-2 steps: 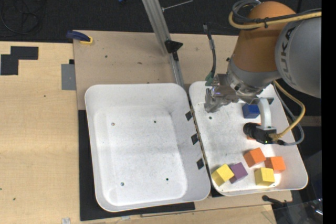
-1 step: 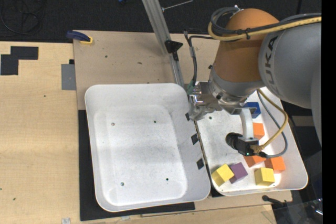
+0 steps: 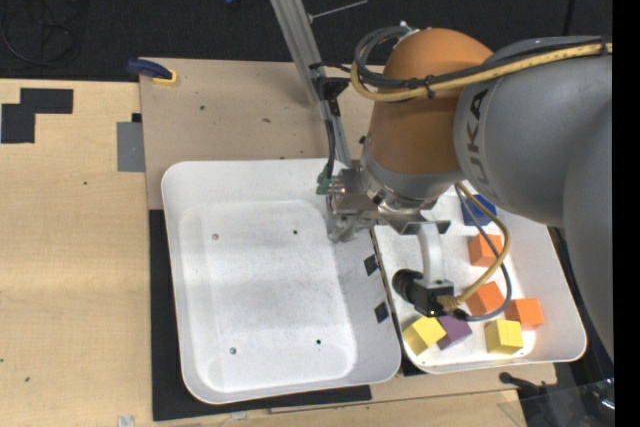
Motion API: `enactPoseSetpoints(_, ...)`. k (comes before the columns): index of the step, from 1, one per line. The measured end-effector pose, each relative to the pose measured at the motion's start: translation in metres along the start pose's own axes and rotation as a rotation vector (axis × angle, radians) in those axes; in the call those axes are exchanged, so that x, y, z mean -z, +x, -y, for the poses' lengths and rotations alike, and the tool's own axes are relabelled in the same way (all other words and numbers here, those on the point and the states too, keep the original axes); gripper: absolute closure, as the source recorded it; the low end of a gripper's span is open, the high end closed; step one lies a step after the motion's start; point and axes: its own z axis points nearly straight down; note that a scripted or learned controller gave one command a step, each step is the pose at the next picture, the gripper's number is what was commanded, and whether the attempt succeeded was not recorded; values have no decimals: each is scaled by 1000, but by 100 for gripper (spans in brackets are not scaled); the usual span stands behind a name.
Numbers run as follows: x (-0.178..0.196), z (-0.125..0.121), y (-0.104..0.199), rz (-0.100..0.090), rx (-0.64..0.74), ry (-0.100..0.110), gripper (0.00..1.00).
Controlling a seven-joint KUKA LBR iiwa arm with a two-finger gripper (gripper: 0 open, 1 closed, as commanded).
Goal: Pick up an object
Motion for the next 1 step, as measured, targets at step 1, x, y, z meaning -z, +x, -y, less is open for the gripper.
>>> enactPoseSetpoints(1,0,-1,-4,2,-6,-2,0)
